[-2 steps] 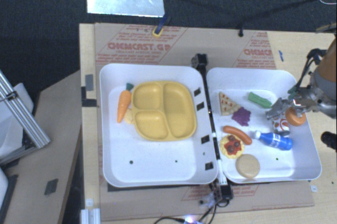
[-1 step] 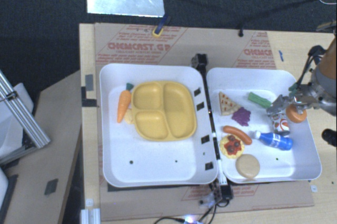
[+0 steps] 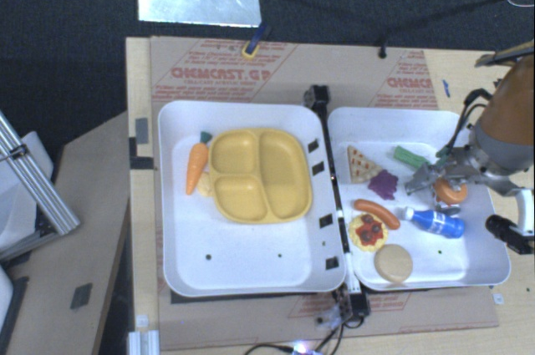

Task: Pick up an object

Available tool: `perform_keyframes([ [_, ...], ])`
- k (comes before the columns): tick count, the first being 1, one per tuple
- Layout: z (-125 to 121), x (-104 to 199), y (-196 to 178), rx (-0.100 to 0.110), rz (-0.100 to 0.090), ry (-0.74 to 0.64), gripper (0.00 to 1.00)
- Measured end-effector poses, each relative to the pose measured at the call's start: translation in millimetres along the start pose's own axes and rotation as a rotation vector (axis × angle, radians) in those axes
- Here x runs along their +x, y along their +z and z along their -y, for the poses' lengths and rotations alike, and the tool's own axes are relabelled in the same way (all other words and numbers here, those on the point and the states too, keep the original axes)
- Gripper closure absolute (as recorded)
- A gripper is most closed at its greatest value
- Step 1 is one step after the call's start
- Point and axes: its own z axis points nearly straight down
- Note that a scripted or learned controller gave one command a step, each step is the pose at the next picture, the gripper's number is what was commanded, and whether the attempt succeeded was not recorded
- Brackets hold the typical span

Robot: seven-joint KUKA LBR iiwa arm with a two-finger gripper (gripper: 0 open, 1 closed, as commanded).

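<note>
Several toys crowd the right bin [image 3: 481,266]; my jaws [image 3: 440,178] sit by the orange piece [image 3: 452,192], opening I cannot tell. They might knock the blue bottle [image 3: 435,222] aside.

Single fixed camera above the bench [image 3: 276,65], looking down at a slant, far enough to take in the left bin [image 3: 180,203] and right bin [image 3: 481,257] whole, dark floor beyond, arm [image 3: 512,115] entering from the right edge.
</note>
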Motion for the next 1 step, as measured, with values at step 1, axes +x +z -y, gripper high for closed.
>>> perform_keyframes([
  [1,-3.1,-3.7,3.8,-0.015,0.008,0.004,0.00],
])
